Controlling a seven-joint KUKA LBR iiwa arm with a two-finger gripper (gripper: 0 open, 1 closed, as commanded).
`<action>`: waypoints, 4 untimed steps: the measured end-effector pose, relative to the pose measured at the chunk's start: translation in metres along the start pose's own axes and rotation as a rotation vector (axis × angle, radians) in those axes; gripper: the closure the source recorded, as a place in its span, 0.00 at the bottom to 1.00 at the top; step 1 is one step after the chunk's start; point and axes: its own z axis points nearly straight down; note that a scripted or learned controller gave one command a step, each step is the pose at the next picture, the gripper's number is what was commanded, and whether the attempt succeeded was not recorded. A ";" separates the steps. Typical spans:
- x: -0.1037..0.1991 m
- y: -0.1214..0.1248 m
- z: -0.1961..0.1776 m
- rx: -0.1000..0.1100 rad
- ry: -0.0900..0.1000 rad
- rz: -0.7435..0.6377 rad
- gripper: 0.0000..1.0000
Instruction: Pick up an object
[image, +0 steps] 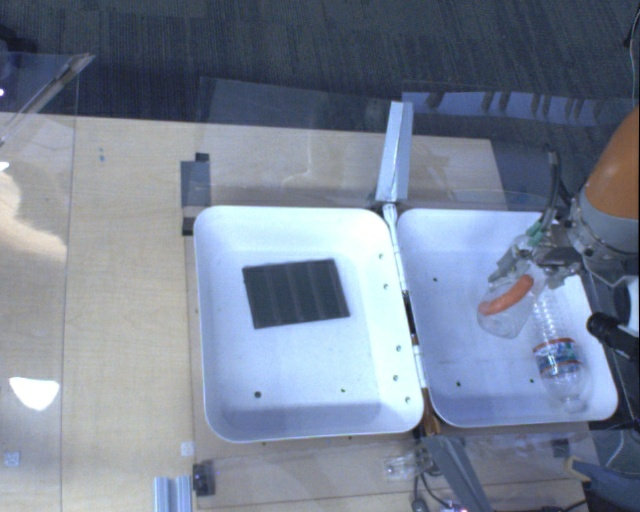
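A clear plastic bottle with a coloured label lies slantwise in the lower right of the right bin, close to the frame's bottom edge. Just above and left of it, an orange sausage-shaped object rests on a clear cup. The hand hovers right over these, reaching in from the right; whether its fingers are apart or together cannot be told. The left bin holds a dark ribbed rectangular pad on the wooden surface.
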 end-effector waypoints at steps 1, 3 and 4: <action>-0.016 -0.003 0.079 -0.005 -0.001 0.074 0.00; 0.014 -0.009 0.121 -0.011 0.000 0.065 1.00; 0.083 0.053 0.041 -0.004 0.000 -0.026 1.00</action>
